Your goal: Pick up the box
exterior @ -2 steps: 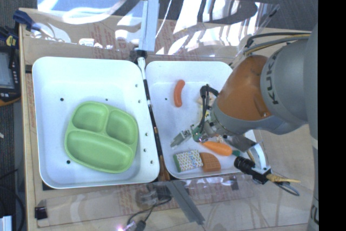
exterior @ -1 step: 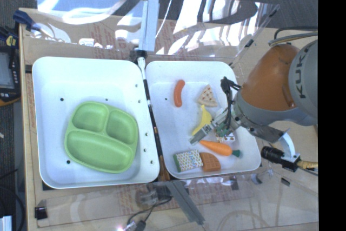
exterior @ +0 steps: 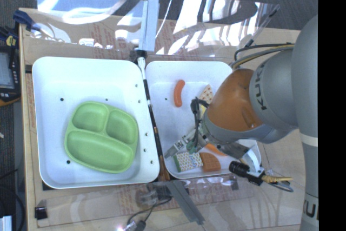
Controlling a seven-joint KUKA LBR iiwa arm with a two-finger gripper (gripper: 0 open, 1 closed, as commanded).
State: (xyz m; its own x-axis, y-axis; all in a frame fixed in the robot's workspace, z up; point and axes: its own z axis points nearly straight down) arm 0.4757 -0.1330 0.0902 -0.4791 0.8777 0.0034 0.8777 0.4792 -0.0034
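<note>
**Reaching for the box, grasp not yet made**

Nearest, on the tabletop (exterior: 81, 203), two white bins side by side. In the near corner of the right bin (exterior: 162, 116), the box (exterior: 189, 160): small, with a green and white pattern, lying flat close to the front wall. Touching it, or nearly so, on its right side, an orange piece (exterior: 211, 162).

Just above the box, the pincer (exterior: 184, 146), hanging low and very close to the box's far edge. Impossible to tell whether released or clenched, because too small and partly hidden under the arm (exterior: 238, 108). No box seen inside it, so not counted as a grasp.

Judged step: the approach, at the end of the descent. For the next move: bring the pincer squarely over the box, lower around its two sides, keep off the orange piece and the front wall, then close and lift straight up.

Farther in the same bin, an orange sausage (exterior: 179, 93), well apart from the box, and a second patterned piece (exterior: 205, 93) half under the arm.

In the left bin (exterior: 48, 78), a green divided plate (exterior: 102, 135).
</note>
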